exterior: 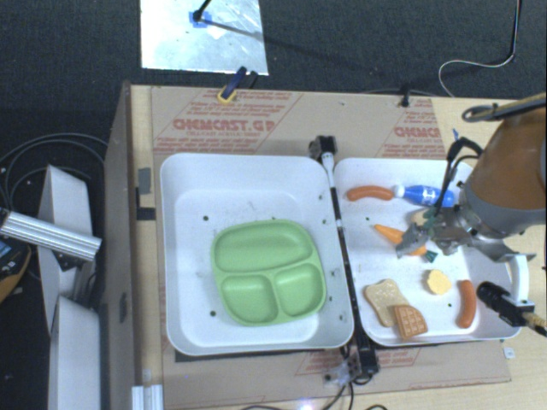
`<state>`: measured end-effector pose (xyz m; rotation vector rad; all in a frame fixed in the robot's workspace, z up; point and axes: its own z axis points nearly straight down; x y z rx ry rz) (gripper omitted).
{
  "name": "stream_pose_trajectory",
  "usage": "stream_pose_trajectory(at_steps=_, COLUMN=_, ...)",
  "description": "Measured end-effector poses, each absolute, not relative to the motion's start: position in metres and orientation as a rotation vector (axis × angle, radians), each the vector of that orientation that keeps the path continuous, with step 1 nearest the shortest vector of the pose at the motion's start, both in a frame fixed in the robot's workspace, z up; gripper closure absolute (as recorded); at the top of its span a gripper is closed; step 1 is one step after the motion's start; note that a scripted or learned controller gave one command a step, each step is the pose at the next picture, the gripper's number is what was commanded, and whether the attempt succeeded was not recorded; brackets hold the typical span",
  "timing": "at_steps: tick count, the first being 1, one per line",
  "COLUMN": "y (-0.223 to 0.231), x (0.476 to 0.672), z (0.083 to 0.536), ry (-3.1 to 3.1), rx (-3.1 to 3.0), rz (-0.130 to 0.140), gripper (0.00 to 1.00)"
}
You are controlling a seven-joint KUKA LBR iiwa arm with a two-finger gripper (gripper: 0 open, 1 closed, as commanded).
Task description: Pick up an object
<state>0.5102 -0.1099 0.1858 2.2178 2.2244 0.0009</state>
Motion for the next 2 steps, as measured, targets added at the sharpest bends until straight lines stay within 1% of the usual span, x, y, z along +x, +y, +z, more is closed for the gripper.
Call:
stream_pose_trajectory(at_steps=1, y=-0.113, x=0.579, z=0.084, ry=2.223, rx=2.217, rz=0.002, gripper=0.00)
stream_pose_trajectory(at_steps=2, y=-0.113, x=0.579, z=0.095, ry=2.224, rx=2.215, rz=0.003, gripper=1.00)
